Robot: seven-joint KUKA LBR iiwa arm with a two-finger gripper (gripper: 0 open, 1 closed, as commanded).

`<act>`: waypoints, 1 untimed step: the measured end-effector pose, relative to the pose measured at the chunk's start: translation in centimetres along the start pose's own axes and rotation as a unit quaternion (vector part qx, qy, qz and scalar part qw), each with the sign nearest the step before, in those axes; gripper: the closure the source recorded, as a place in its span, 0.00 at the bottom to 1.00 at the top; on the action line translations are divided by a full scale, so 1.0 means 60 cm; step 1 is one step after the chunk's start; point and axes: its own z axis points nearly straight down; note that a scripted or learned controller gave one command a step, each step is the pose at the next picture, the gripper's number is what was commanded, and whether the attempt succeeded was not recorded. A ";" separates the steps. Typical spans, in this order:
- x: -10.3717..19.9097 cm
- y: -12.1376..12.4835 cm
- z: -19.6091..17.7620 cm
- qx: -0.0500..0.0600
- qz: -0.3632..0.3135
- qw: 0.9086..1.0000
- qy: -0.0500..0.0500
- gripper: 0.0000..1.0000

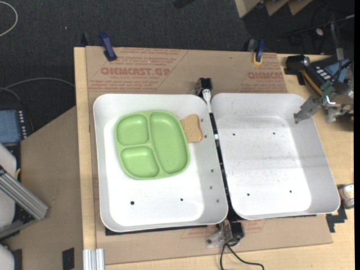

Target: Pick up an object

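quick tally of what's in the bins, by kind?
Green divided plate: 1, in the left bin
Tan cracker-like piece: 1, in the left bin, touching the plate's right edge
Total: 2
The hand is over the right bin's upper right corner, with nothing seen in it.

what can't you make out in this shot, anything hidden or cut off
- Camera view: the grey two-finger gripper at the right white bin's far corner is small and blurred, so its state is unclear.
- The arm behind it is cut off by the right edge.
- The tan flat piece is partly tucked under the green three-compartment plate's rim; its full shape is hidden.
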 end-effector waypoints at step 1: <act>0.048 0.000 -0.413 -0.011 -0.002 1.000 -0.003 0.00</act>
